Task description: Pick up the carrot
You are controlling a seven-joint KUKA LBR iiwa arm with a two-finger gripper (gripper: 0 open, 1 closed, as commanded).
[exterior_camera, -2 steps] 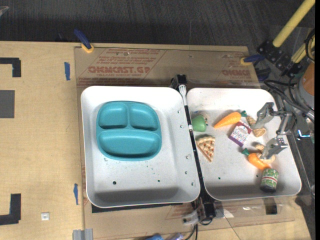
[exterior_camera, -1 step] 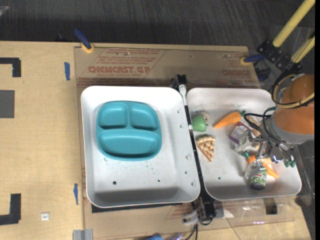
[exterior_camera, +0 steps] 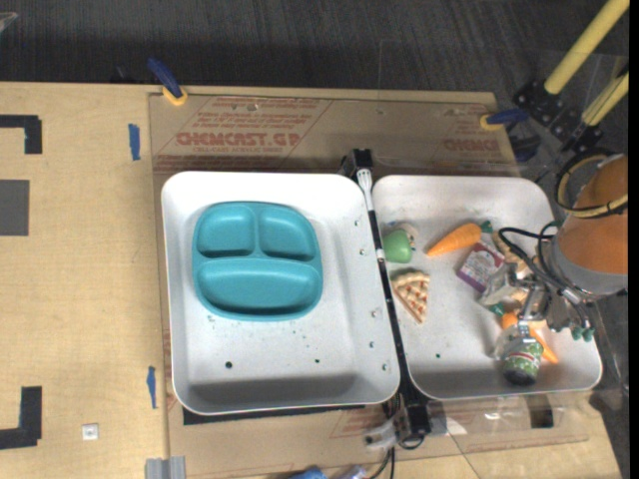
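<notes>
Orange against white: the carrot (exterior_camera: 456, 238) lies loose on the right bin (exterior_camera: 439, 362), beside a green toy (exterior_camera: 400, 244). The claw (exterior_camera: 523, 307) hangs low over clutter at the bin's right side, well off the carrot; I can't tell its grip.

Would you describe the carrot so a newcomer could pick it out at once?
Look in the right-hand white bin, in its upper middle area. The carrot lies tilted there, just right of a small green item and above a waffle-patterned wedge. It alone there is a plain orange cone with a green tip at its thick end.
</notes>
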